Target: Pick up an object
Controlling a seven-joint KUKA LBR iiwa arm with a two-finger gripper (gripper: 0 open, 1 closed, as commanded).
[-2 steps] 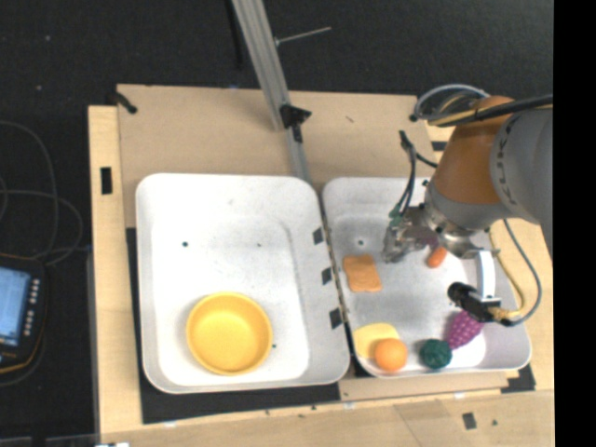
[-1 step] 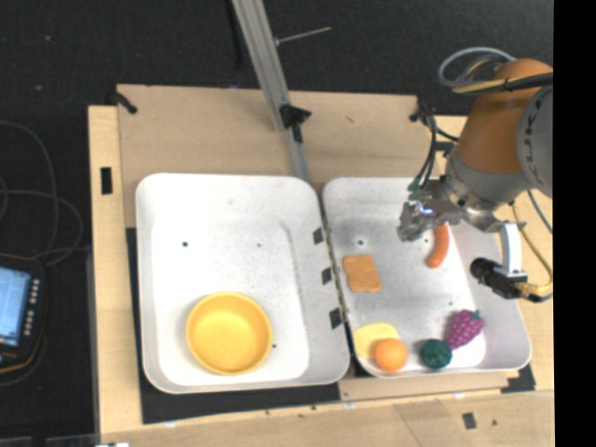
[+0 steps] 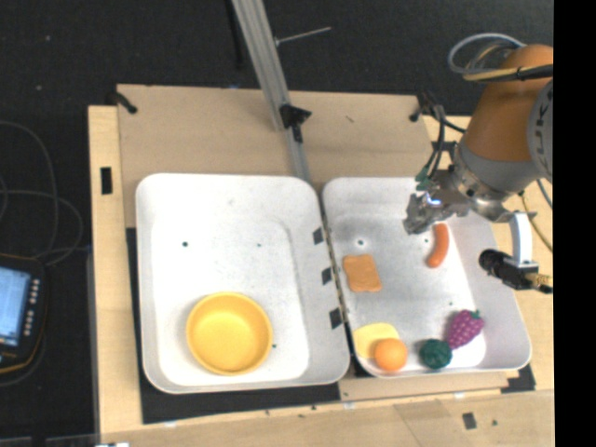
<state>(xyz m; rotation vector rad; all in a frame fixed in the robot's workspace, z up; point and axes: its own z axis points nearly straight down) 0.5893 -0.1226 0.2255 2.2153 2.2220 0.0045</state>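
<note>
Yellow bowl (image 3: 229,331) alone in left bin (image 3: 168,203); six items in right bin (image 3: 372,203).

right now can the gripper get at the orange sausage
Probably yes. The gripper hangs in the right bin, just left of the sausage's top end, and nothing lies between them; the cracker sits well off to the left.

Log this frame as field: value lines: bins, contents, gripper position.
left bin: yellow bowl, near front
right bin: tan bread slice, orange sausage, purple grapes, green item, orange fruit on a pale yellow piece
gripper: over right bin, just left of the sausage's top end
grasp: nothing seen between fingers
</note>
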